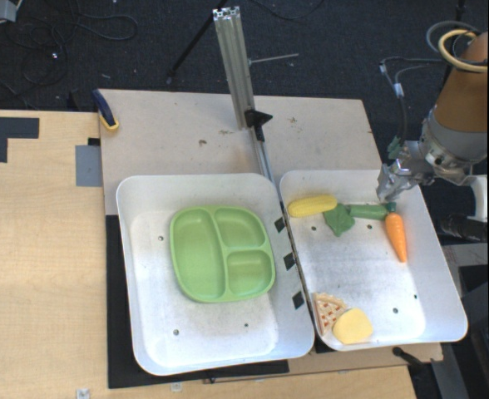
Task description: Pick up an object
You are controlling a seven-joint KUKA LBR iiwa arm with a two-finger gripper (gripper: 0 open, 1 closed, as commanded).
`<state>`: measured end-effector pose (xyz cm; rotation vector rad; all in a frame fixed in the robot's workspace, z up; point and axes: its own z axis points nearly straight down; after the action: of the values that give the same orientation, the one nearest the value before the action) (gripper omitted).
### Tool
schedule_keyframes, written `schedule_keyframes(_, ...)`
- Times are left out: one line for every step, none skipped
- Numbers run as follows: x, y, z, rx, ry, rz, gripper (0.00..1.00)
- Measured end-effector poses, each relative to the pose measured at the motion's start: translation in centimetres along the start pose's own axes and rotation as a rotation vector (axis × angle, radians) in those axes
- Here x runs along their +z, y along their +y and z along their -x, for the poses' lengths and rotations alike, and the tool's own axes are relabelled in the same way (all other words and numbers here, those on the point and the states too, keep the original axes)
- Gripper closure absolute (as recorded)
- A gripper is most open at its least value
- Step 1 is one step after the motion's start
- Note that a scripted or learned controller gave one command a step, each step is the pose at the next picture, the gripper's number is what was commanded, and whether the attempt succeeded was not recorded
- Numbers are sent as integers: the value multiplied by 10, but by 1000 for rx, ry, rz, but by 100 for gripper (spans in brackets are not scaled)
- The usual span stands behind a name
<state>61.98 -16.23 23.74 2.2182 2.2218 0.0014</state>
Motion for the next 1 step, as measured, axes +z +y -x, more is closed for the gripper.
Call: schedule_keyframes(-6, -14, -44, -2, 3, -5, 100)
